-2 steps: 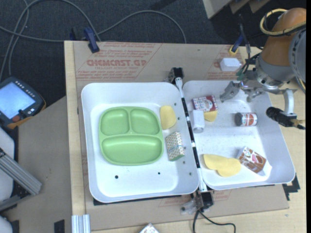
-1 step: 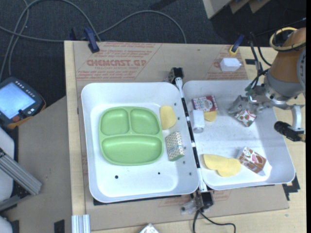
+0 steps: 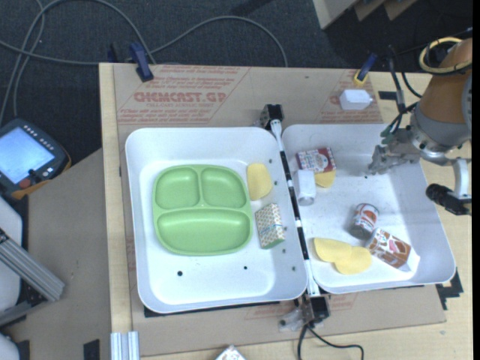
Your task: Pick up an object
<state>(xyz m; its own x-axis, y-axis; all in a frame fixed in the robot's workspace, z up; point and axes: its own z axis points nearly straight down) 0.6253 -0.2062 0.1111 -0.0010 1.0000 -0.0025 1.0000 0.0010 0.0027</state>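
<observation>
Metal can [image 3: 364, 220] lies tipped, mid right bin [image 3: 435, 223] | I judge it light, stiff, slippery; I'd pinch across its sides | gripper [image 3: 384, 158] up-right of can, finger state untellable

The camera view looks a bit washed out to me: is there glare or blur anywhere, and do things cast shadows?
In the camera view, the white bins look bright and slightly overexposed; the green tray shows soft sheen, with no harsh shadows. The small can and the tool look soft, so fine detail there is hard to read.
</observation>
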